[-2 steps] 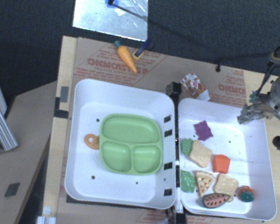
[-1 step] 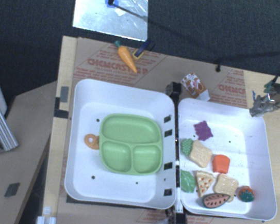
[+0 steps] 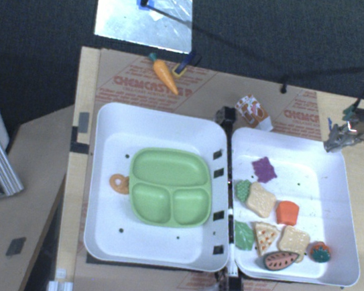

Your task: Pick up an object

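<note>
The right bin (image 3: 338, 192) holds several toy foods: a purple piece (image 3: 264, 168), a tan bread slice (image 3: 261, 201), an orange block (image 3: 287, 213), a green leafy piece (image 3: 244, 235), a pizza slice (image 3: 265, 238), another toast (image 3: 294, 240), a watermelon slice (image 3: 279, 260) and a small round red-green item (image 3: 319, 251). My gripper (image 3: 338, 138) hangs at the bin's far right corner, above the rim and well away from the toys. Nothing shows between its fingers.
The left bin (image 3: 113, 131) carries a green divided plate (image 3: 169, 187) and a small orange pretzel ring (image 3: 120, 184). Behind the bins lie a toy carrot (image 3: 165, 76), a wrapped snack (image 3: 251, 110) and a foil sheet (image 3: 146, 7).
</note>
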Robot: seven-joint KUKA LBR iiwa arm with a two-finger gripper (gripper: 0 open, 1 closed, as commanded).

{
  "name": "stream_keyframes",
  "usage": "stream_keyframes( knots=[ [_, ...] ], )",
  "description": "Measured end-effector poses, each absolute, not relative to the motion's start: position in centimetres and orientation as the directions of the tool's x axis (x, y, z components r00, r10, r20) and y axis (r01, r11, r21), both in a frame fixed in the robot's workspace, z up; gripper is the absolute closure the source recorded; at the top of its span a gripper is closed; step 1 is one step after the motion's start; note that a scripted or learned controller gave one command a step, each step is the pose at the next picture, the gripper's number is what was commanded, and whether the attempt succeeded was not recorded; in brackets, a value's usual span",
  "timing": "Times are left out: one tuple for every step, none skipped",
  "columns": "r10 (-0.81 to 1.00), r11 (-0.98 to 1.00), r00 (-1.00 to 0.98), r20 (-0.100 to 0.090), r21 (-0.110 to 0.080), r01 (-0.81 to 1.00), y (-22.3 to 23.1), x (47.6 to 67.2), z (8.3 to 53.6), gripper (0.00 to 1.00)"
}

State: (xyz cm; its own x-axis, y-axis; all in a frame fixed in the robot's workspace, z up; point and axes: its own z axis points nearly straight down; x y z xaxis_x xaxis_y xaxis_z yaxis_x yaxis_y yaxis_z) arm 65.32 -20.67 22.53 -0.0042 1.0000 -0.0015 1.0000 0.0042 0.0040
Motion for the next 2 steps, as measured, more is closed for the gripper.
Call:
stream_keyframes(
  knots=[
    [1.000,0.005,-0.005,0.000,0.001,1.000,-17.9,62.0,23.3,1.00],
    [1.000,0.006,-0.006,0.002,-0.002,1.000,-14.0,57.2,22.6,1.00]
  ],
)
